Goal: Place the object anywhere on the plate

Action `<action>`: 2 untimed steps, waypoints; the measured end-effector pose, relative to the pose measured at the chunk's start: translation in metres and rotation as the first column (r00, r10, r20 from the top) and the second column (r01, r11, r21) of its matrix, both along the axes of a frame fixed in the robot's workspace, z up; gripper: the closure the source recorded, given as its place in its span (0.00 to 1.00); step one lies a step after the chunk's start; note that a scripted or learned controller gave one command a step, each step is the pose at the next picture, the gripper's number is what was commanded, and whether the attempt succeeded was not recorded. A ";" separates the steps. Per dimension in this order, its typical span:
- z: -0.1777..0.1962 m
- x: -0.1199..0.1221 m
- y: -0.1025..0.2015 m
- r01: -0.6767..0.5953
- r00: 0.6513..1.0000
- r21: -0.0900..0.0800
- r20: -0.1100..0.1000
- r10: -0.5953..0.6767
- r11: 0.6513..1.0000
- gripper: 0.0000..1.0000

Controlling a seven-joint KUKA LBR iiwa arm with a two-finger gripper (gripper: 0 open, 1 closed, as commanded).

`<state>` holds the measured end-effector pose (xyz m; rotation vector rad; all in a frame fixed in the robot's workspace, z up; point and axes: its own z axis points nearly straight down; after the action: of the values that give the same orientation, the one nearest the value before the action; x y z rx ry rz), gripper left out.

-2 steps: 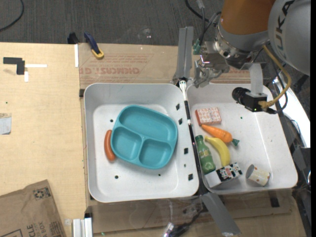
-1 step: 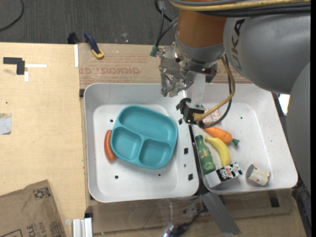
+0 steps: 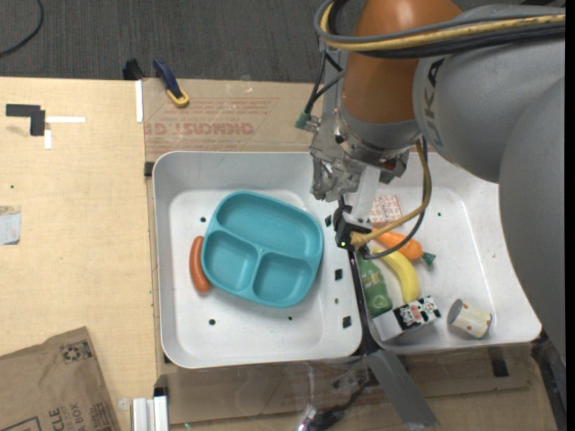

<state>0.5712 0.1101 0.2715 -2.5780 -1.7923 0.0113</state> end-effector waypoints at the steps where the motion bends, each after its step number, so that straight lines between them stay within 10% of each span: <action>1: 0.168 0.040 -0.092 -0.149 0.989 0.000 0.002 0.149 0.989 1.00; 2: 0.167 0.064 -0.073 0.085 0.996 -0.001 0.001 -0.085 0.996 1.00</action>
<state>0.6352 0.0375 0.4383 -2.6530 -1.6815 0.0116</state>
